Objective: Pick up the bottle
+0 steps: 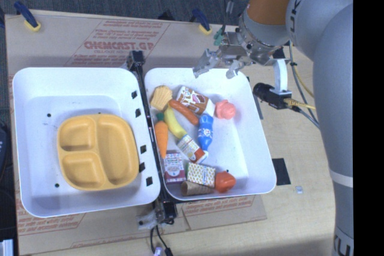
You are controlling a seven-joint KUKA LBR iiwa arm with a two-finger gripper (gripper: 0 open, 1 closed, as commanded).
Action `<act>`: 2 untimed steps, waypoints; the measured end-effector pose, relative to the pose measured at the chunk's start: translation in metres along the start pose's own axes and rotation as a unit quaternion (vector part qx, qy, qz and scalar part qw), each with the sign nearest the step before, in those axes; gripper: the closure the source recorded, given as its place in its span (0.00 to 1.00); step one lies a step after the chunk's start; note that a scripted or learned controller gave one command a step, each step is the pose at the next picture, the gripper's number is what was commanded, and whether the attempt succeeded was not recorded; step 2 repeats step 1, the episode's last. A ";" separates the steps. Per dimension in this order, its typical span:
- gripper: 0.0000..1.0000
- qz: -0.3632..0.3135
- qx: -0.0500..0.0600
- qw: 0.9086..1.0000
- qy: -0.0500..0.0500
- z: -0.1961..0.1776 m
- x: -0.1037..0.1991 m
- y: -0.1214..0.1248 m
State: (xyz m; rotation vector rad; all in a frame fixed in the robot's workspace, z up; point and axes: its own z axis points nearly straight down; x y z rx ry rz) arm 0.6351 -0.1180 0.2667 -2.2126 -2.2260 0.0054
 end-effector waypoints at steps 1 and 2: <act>1.00 -0.002 0.001 1.000 0.000 -0.010 0.001 0.000; 1.00 -0.002 0.001 1.000 0.000 -0.010 0.001 0.000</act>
